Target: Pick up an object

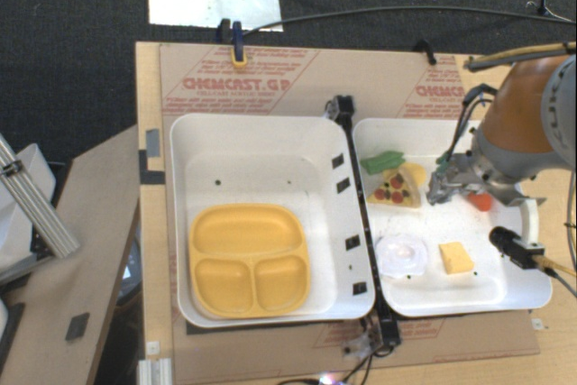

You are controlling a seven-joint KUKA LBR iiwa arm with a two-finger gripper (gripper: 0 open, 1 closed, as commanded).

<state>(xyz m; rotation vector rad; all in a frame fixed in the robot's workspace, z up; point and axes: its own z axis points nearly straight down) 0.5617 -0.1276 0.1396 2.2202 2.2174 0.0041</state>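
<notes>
A: Which parts of the right shallow white bin (523,288) are taken up?

B: A green toy leaf (382,161) sits at the back left, touching a yellow toy pizza slice with red toppings (398,187). A clear round plastic lid (402,255) lies near the front, with a yellow cheese-like block (456,258) beside it. A small red-orange piece (481,202) shows just under the grey arm with its orange band (527,126).

A: And the two-finger gripper (439,191)?

B: It hangs just right of the pizza slice, low over the bin floor. From here I cannot tell how its digits stand; nothing is visibly clamped.

A: The left shallow white bin (207,149)?

B: It contains a yellow three-compartment plastic tray (251,259), front left. Black clips along the divider (353,194) separate the bins.
</notes>
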